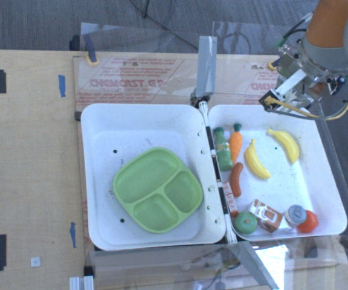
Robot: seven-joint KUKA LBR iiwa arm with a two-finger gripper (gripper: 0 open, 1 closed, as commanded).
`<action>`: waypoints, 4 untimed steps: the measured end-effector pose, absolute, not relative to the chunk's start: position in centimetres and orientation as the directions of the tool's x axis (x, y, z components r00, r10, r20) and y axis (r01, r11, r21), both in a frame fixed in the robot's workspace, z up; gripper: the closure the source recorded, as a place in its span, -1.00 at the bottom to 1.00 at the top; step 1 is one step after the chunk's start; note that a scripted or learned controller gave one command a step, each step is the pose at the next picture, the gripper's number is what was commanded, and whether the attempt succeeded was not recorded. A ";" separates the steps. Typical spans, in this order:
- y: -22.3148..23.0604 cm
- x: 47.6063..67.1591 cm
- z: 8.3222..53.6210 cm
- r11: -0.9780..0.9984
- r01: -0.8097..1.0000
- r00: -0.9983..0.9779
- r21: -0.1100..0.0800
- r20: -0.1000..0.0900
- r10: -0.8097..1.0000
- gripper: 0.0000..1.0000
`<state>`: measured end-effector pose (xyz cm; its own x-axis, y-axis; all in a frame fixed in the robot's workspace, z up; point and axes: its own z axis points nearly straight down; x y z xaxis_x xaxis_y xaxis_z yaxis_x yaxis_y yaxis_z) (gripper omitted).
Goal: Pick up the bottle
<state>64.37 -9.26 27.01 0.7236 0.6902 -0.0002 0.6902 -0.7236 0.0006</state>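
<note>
The bottle [223,150] is small and green with a pale label. It lies lengthwise against the left wall of the right bin [328,180], with a carrot [236,144] touching its right side. My gripper [315,88] hangs above the far right corner of that bin, well up and to the right of the bottle, with nothing seen in it. The arm's orange band [334,17] is above it.
The right bin also holds two bananas [257,161] [286,142], a sausage [236,180], a green apple [244,223], a small carton [266,215], a can [295,214] and a tomato [308,222]. A green divided plate [157,190] lies in the left bin [101,132].
</note>
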 end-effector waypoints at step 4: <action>-11.1 60.9 10.9 -0.980 0.200 0.980 -0.004 -0.005 0.200 -1.00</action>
